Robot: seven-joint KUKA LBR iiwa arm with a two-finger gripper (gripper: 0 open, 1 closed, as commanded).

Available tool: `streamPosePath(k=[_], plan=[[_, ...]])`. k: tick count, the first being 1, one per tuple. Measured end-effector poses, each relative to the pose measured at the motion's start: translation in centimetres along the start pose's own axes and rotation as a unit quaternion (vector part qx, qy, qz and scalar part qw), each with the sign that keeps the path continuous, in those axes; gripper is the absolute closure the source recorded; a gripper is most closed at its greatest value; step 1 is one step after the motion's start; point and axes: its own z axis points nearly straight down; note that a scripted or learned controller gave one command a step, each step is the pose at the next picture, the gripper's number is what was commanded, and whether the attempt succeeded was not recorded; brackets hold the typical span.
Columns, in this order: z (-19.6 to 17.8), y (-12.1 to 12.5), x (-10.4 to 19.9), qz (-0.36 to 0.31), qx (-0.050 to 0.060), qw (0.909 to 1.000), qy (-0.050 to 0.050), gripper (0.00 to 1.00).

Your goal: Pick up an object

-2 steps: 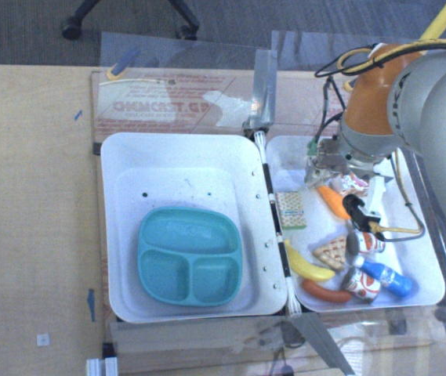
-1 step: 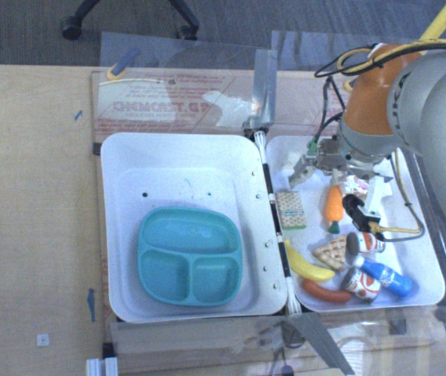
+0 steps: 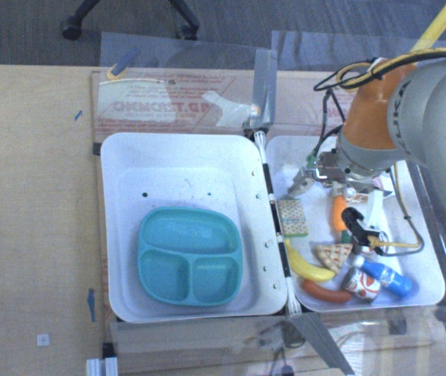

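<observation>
Nothing's been picked up yet, it seems: the sausage, banana and pizza slice are all found lying at the near end of the right bin. Further back, the gripper is hung over that bin. Whether it's spread or closed can't be made out.

Left bin holds a divided tray at its near end – right bin has banana, pizza slice, sausage, bottle clustered near-side, banana leftmost, bottle rightmost.

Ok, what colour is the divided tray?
Teal, a light blue-green. The divided tray shows best in the camera view, lying in a white bin.
</observation>
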Motion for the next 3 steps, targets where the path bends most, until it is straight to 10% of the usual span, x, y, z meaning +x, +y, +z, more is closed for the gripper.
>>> streamPosePath(k=[1, 2, 3], plan=[[-1.2, 0.2, 0.1, 0.0, -0.002, 1.0, 0.001, 1.0], [0.1, 4.6, -0.9, -0.002, 0.001, 1.0, -0.001, 1.0], [0.2, 4.6, -0.9, -0.001, 0.002, 1.0, -0.001, 0.0]])
